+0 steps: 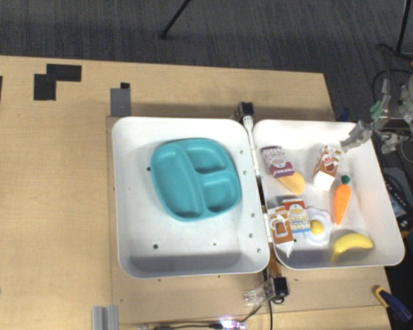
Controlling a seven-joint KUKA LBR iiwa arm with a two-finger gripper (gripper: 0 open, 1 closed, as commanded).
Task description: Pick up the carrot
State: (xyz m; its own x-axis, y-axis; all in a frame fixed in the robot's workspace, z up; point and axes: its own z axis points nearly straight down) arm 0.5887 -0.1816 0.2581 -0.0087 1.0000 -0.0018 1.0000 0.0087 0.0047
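The orange carrot [341, 201] with a green top lies in the right bin [384, 184], near its right wall, pointing toward the front. My gripper [353, 137] hangs over the bin's far right corner, above and behind the carrot and well apart from it. Nothing is seen in its grasp. The arm comes in from the right edge of the view.
Around the carrot lie a banana [351, 243], a small lemon [318, 227], two printed cartons [290, 221], a cheese wedge [293, 181], a purple packet [275, 159], and a brown carton [329, 160] on a white block [323, 180]. A teal divided plate [194, 178] sits in the left bin [131, 184].
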